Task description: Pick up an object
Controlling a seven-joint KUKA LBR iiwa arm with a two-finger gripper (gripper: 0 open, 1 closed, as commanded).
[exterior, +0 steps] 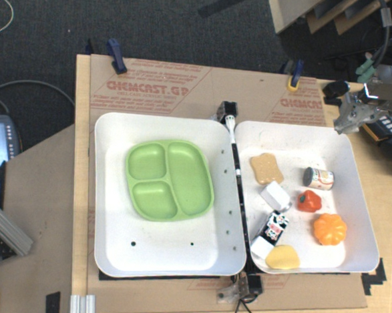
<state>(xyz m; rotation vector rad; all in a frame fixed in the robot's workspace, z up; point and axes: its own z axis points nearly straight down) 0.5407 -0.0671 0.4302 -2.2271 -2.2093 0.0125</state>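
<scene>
- Gripper (349, 120) hovers just beyond the right bin's (362, 171) far right corner; whether it is spread or pressed together, I cannot tell.
- Inside that bin: toast (266, 168), can (318, 178), tomato (309, 201), pumpkin (329, 229), lemon (282, 257).

a divided plate (169, 181) lies in the left bin (106, 200); a toast slice (266, 168), can (318, 178) and pumpkin (329, 229) lie in the right bin (360, 197).

The right bin (359, 172) holds seven small things: a tan toast slice (266, 168) far left, a can on its side (318, 178), a white block (275, 195) and a red pepper (308, 201) mid-bin. Nearer lie an orange pumpkin (329, 229), a black-and-white carton (272, 232) and a yellow lemon (282, 257).
</scene>
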